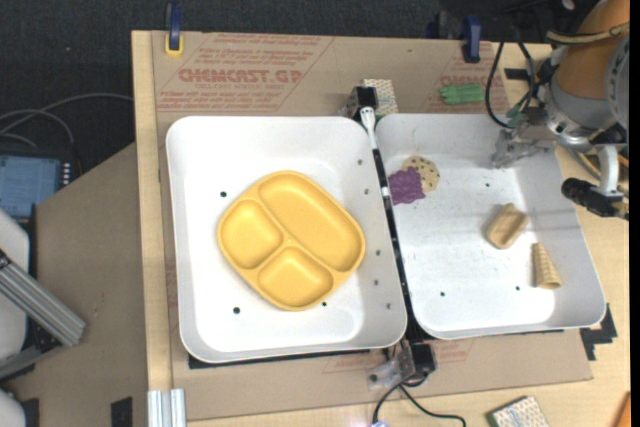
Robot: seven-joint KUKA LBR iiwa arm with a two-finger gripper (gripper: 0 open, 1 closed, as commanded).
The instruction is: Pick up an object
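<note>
Tan bread piece (506, 225) lies below the hand (512, 151), whose finger state I cannot tell.

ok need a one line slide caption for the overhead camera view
Grey KUKA arm's gripper hovers over the right white bin of small food toys; a yellow three-compartment plastic plate sits in the left white bin.

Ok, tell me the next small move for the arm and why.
Probably bring the hand down this view toward the tan block. The hand sits at the right bin's upper right edge, and the block lies apart from the cone and the purple piece.
</note>
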